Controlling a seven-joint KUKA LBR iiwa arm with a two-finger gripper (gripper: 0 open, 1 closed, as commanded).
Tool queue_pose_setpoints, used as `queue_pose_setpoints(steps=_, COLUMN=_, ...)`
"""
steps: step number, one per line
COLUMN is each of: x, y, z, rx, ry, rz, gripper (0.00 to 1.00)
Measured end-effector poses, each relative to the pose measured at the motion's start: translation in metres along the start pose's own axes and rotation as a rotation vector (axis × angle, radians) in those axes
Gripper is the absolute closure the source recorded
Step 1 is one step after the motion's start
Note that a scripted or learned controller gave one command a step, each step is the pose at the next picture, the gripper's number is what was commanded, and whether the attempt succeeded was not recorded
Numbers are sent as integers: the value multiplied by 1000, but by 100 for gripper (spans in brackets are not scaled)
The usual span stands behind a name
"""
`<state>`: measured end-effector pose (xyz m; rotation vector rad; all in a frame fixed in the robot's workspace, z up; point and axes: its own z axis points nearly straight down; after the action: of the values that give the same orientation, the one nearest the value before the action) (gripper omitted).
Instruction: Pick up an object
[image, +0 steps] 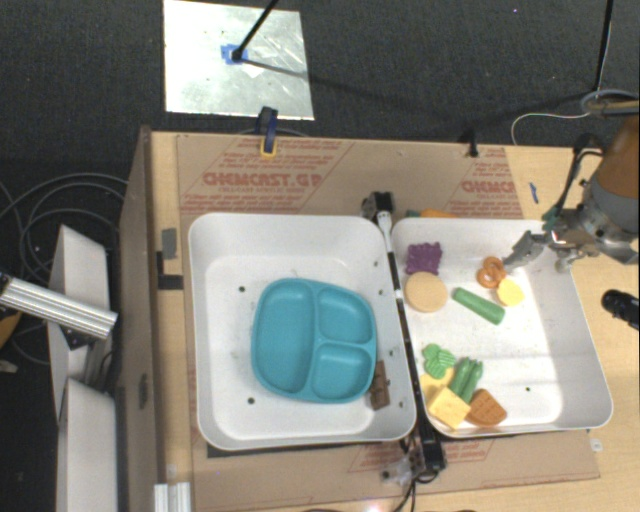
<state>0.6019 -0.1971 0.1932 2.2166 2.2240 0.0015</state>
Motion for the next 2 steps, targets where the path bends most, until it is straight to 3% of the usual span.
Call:
queue_pose_setpoints(steps=1, x=-3, y=10, z=114, rx=5, ry=1, rz=-2, gripper=0)
queue_pose_setpoints(steps=2, x=-3, y=13, z=97, rx=-4, ry=-1, rz=-3, gripper=100)
